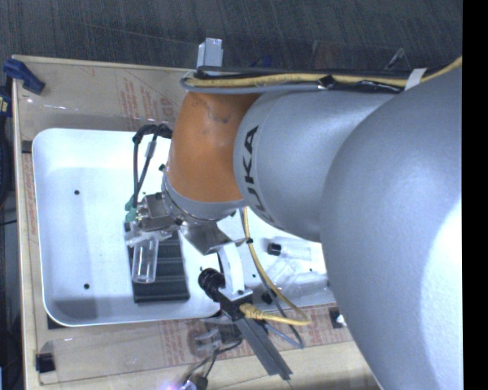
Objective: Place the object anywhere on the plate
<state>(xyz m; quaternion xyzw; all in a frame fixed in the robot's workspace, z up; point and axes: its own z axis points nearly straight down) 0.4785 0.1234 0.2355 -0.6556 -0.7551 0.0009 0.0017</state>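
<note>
The dark rectangular block (167, 281) beneath the grey gripper (146, 254) looks rigid and light, best pinched across its width; whether the gripper grasps it, I cannot tell.

arm (325, 185) from right | hand (150, 258) inside left bin (65, 218)

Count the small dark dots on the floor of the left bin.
2. One dot lies on the upper part of the left bin floor; the other dot lies lower, near the front wall. The arm and gripper may hide more.
</note>
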